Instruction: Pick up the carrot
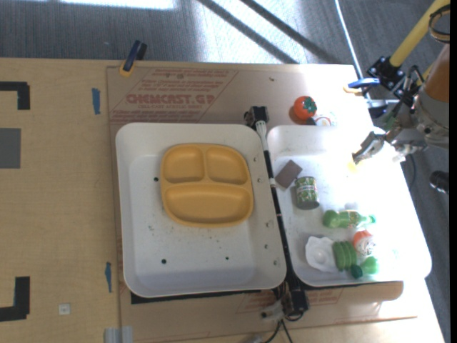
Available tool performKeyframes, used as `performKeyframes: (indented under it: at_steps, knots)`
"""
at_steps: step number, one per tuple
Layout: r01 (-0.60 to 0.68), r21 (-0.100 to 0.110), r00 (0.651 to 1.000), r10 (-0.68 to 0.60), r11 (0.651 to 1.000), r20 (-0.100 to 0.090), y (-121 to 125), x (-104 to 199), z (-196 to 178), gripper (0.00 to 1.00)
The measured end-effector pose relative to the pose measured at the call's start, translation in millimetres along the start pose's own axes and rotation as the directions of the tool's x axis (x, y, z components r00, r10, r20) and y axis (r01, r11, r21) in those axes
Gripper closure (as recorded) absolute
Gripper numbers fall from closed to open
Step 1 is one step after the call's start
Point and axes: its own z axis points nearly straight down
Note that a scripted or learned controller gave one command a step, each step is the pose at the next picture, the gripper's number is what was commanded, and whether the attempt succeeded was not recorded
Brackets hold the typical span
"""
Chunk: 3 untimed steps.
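At far left, the cardboard-covered surface [57, 191] carries black corner marks and short strips of blue tape [95, 100].

Left bin [132, 213]: a shallow white tray holding a yellow divided plate [207, 184] with three compartments, lying flat in the bin's upper half. Dark specks dot the bin floor around it.

Between the bins, a black bar [275, 191] runs along the shared edge.

Right bin [414, 252]: a grey-brown block [288, 173] lies near the upper left of the floor, with a green can [306, 191] just beside and below it. Outside the bin, above its top rim, a red tomato-like toy [304, 108] rests on the surface.

Lower in the right bin sits a cluster: a white crumpled object [319, 252], a green bottle [343, 219] lying on its side, a green ribbed piece [345, 254], and an orange-and-white item taken to be the carrot [363, 241], touching the ribbed piece. Its exact outline is too small to resolve.

Over the bin's upper right, the tool [368, 148] hangs well apart from the carrot, near a small yellow speck [353, 166]. Whether the tool is open or closed cannot be told; nothing is seen in its grasp. The arm [435, 98] enters from the right edge.
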Motion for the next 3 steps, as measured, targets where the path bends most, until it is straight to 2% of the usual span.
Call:
performKeyframes:
  at_steps: [1,2,3]
  knots:
    - [-0.051,0.001,0.999,0.051,0.999,0.0,-60.4,-7.3,39.3,0.0]
    - [0.139,0.001,0.99,-0.139,0.99,-0.001,-111.1,-2.9,61.0,0.0]
    - [0.138,-0.003,0.991,-0.137,0.99,0.001,-109.9,-3.1,50.8,1.0]
